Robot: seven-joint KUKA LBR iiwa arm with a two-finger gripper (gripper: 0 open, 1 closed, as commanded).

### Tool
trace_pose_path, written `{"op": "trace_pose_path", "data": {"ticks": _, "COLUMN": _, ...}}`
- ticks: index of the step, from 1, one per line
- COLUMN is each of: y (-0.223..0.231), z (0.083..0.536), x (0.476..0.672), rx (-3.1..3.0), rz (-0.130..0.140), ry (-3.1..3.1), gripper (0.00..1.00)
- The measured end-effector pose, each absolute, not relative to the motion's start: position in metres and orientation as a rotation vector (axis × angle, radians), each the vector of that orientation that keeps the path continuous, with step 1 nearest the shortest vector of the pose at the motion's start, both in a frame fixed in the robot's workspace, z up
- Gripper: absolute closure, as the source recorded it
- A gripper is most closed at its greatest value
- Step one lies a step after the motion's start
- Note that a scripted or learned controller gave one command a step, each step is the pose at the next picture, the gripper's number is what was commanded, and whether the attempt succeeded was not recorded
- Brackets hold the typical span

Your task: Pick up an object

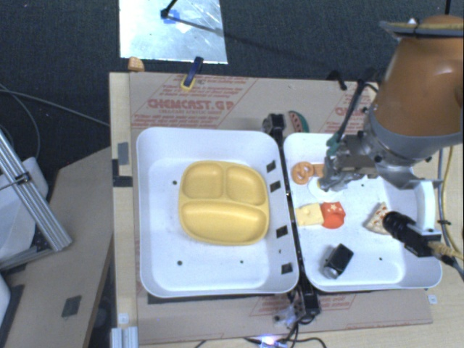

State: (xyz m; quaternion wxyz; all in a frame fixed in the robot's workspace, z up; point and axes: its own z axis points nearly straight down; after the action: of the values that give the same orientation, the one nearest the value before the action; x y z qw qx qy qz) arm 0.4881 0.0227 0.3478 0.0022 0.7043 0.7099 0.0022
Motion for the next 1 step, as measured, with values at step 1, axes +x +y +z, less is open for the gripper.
{"op": "trace_pose_path", "data": {"ticks": 1, "y": -0.035, "z": 0.2982, "x": 0.4868, "rx": 2.226, "rz": -0.002, "ry": 2.216, "gripper": 1.0}}
